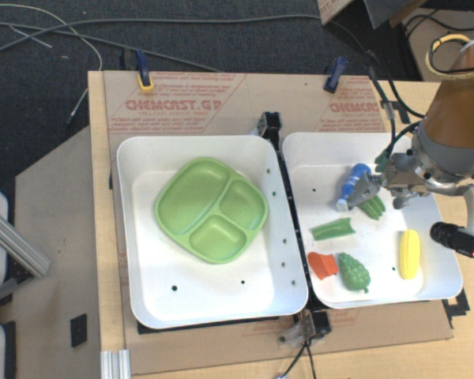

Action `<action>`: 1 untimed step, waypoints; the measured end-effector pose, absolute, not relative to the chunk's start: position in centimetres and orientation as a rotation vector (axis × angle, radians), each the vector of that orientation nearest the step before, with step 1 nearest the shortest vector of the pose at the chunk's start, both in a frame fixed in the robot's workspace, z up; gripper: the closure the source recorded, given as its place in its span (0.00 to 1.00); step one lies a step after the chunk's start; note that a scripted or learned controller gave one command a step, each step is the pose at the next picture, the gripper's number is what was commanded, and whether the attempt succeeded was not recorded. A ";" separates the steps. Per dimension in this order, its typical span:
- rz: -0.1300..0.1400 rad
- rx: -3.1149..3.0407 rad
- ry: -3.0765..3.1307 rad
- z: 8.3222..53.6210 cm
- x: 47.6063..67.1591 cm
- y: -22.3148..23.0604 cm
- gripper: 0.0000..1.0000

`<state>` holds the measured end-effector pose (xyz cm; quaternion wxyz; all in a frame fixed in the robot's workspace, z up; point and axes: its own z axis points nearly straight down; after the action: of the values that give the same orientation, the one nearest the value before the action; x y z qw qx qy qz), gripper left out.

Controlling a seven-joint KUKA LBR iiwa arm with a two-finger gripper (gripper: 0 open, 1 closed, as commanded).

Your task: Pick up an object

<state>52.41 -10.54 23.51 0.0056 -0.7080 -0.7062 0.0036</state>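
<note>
Overall, the bench [221, 105] carries two shallow white bins side by side on a printed cardboard sheet, with blue clamps at its far edge. Left bin [142, 283]: one large green divided plate [212, 209], three compartments, lying flat near the middle, well apart from the bin walls. Right bin [442, 287]: several small items. A blue object [352, 185] lies at the far left of the group; a green pod-like piece [374, 208] lies just beside it. A second green piece [332, 229] lies nearer the divider. A red piece [323, 265] touches or nearly touches a knobbly green item [354, 272] at the near edge. A yellow corn-shaped piece [409, 253] lies apart on the right.

Arm: it enters from the right, orange band above the wrist, bent down over the right bin. Gripper [371, 189]: low, at the blue object and the pod-like piece. Whether it is apart, together or clamped on anything cannot be told.
</note>
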 end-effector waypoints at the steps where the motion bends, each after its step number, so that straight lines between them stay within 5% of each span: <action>1: 0.001 -2.220 -2.220 24.0 52.6 -10.5 0.00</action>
<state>52.63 -10.53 24.03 0.0013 -0.7071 -0.7071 0.0002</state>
